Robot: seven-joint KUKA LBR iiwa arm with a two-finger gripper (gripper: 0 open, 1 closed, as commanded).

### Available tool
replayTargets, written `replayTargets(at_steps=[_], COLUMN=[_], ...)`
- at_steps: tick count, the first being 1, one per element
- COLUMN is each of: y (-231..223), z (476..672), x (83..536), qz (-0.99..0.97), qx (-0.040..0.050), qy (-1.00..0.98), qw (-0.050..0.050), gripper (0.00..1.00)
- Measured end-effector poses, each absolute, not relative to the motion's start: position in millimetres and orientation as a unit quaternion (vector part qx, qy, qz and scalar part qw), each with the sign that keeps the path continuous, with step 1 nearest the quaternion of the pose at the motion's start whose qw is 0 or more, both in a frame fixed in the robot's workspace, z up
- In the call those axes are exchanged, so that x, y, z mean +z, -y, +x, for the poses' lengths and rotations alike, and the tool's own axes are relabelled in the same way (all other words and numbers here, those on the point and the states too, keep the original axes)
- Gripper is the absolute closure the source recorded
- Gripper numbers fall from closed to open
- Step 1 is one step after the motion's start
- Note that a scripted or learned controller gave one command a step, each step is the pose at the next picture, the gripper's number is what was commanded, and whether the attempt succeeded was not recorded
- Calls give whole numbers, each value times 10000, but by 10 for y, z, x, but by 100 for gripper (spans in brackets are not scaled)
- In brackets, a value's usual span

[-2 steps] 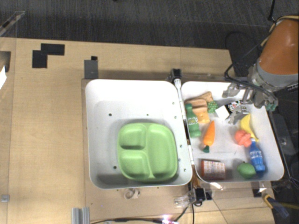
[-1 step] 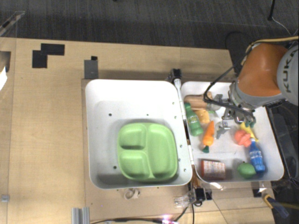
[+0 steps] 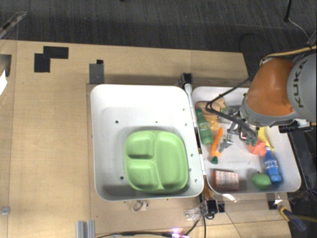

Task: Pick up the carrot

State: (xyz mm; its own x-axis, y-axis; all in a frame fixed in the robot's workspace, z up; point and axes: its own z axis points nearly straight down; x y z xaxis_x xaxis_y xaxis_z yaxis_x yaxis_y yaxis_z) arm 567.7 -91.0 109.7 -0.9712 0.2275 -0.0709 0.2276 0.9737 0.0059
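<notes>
**A:** Which step were you looking at when you paused it?

**B:** The approach, by my reading. Your gripper (image 3: 229, 139) hung low over the right bin (image 3: 293, 182), just beside the carrot (image 3: 216, 142), which lay toward that bin's left side, near the wall it shares with the left bin (image 3: 99, 133). Nothing sat between the fingers that you could make out.

**A:** Open or closed, though?

**B:** You couldn't have told. The hand was small and half lost among the clutter under the wrist, so I won't guess.

**A:** And what did the next move ask of you?

**B:** I'd judge a short shift toward the carrot's middle, jaws set across its narrow width, then a straight descent. A green bottle (image 3: 202, 125) lay just on its far side, so you had little room for a stray finger.

**A:** How did the carrot look?

**B:** Slim and orange, running roughly up and down the view, with a green tip at its near end. It lay flat on the bin floor, apart from the green compartment plate (image 3: 156, 159) sitting in the other bin.
</notes>
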Motion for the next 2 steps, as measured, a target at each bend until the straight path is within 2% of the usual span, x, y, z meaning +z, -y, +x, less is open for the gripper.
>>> replayTargets(at_steps=[1, 2], y=[812, 805], z=[5769, 5801], x=[894, 1021], qz=[2531, 2502], qx=[21, 26], qy=[-9674, -9681], qw=[85, 131], gripper=[0, 100])
